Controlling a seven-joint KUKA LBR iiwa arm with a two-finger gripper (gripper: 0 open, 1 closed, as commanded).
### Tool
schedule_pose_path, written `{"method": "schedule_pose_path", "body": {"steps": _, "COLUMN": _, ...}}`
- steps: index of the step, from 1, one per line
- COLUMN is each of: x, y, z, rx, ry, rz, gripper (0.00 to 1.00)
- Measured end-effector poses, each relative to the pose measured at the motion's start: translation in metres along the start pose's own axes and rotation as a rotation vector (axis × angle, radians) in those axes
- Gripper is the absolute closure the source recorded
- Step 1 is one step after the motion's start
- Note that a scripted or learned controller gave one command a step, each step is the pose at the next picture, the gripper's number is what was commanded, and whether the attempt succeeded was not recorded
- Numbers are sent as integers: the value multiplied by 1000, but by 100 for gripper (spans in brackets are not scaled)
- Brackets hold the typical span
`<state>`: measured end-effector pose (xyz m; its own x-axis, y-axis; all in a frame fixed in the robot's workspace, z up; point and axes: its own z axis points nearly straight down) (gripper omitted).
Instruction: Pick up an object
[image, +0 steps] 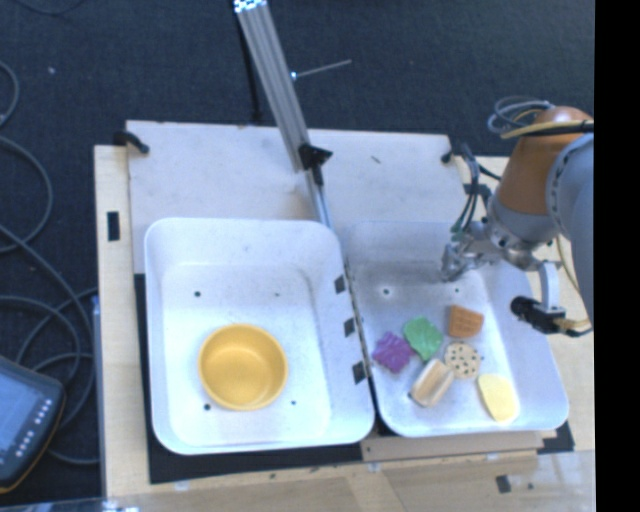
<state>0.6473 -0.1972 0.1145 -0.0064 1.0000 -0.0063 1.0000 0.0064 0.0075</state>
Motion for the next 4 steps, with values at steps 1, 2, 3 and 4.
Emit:
{"method": "schedule_pose_path", "body": {"steps": 1, "x": -5, "y": -6, "z": -51, "rx": 0, "ry": 4, "rz": 5, "gripper": 100}}
{"method": "schedule_pose_path", "body": {"steps": 2, "x": -6, "y": -7, "z": -116, "rx": -3, "ry": 3, "rz": 3, "gripper": 100}}
{"method": "schedule_pose_path", "body": {"steps": 3, "x": -7, "y": -6, "z": -130, "rx": 2, "ry": 5, "rz": 2, "gripper": 100}}
{"method": "schedule_pose_path", "body": {"steps": 4, "x": 43, "y": 4, "z": -122, "rx": 6, "ry": 7, "rz": 0, "gripper": 100}}
